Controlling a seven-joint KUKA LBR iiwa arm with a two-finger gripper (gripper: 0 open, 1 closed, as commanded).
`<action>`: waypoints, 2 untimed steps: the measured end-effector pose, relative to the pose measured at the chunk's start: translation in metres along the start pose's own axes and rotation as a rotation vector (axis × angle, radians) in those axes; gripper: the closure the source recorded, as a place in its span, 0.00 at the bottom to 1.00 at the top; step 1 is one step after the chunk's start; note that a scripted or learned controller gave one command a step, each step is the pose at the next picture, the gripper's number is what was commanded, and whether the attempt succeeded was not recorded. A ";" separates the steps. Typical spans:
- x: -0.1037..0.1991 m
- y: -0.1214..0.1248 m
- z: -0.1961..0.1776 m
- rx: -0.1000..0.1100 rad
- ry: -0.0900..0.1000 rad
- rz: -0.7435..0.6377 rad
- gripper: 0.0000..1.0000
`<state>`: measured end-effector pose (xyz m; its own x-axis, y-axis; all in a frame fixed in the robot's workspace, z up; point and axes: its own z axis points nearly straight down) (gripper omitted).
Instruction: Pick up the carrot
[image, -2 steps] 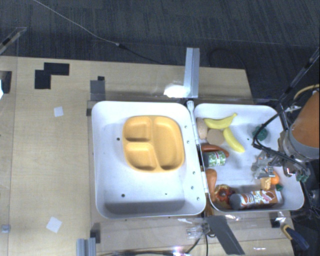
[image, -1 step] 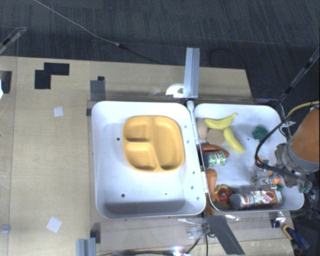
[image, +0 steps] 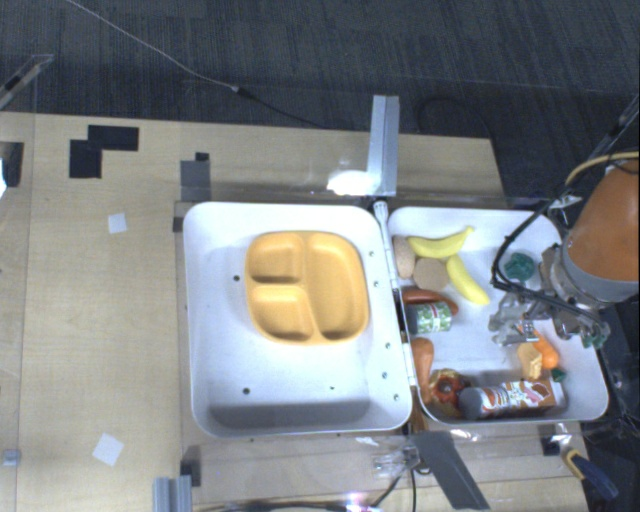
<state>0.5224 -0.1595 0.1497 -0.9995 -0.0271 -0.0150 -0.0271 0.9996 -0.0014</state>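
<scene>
The gripper (image: 528, 328) hangs low in the right bin (image: 478, 352), likely to grab the carrot (image: 540, 357) (orange, green top) just under it at the near right. I cannot tell how its jaws stand.

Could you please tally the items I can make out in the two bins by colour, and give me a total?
Yellow: 3, two bananas and the divided plate
Orange: 2, the carrot and an orange piece under the pincer
Green: 2, the can and a round green item
Brown: 1, a potato-like lump
Orange-labelled bottle: 1
Total: 9; other small items are too unclear to count.
</scene>
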 end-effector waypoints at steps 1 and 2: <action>0.011 -0.041 0.057 0.000 0.007 -0.179 1.00; 0.011 -0.029 -0.004 0.001 0.002 -0.027 1.00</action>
<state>0.5126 -0.1886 0.1536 -0.9984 -0.0543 -0.0126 -0.0543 0.9985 -0.0028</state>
